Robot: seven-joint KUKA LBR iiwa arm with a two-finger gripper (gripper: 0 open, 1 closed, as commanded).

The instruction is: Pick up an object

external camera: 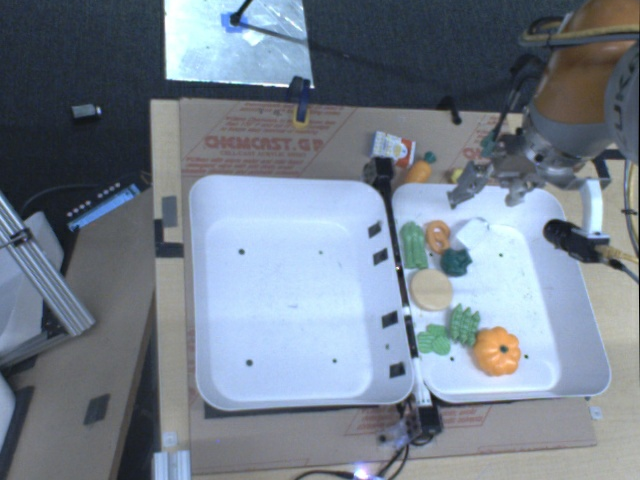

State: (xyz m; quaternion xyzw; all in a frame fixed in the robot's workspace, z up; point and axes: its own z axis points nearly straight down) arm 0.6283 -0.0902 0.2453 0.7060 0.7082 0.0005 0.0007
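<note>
Task barely begun: the gripper (494, 187), its jaws spread and nothing held, is poised at the right bin's (575, 298) twelve-o'clock rim, the orange pumpkin (497, 351) and other toys left unlifted.

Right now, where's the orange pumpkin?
The orange pumpkin sits in the right bin, near its front edge, just right of the green ridged toy and below the tan disc.
</note>
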